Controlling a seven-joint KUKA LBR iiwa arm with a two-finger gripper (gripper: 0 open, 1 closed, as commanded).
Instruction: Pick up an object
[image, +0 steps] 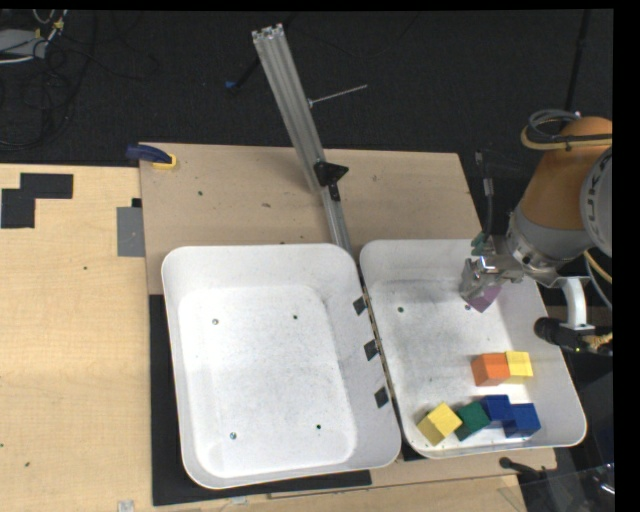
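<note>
Blocks, yellow (438, 423), green (473, 417) and blue (512, 414), crowd the right bin's (430, 270) near rim; farther back, the gripper (482, 283) clenches a purple block (484, 296).

even, moderately bright overhead light. white bins (260, 262) near washed out, faint grain on floors. soft shadows beside blocks (480, 405) and under arm (560, 200). dark background underexposed. slight overall softness, no motion blur.
</note>
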